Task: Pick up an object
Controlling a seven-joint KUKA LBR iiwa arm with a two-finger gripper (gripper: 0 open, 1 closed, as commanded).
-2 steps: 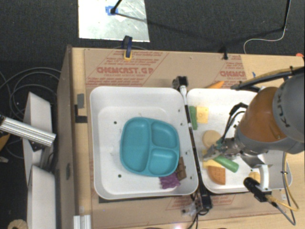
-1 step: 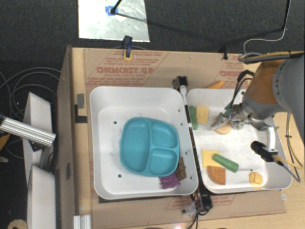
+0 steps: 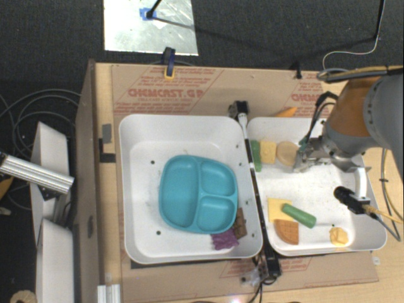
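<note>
In the right bin, my gripper hangs low over the upper part, right beside a tan round piece. A pale yellow cube and a green stick lie to the left of that piece, by the bin's left wall. Nearer the front lie a yellow slab, a green cucumber-like piece, an orange wedge and a small yellow lump. I see nothing held in the gripper.
The left bin holds a teal divided plate, with a purple piece and a brown piece at its front right corner. The grey arm fills the right bin's upper right. An orange bit lies behind the bin.
</note>
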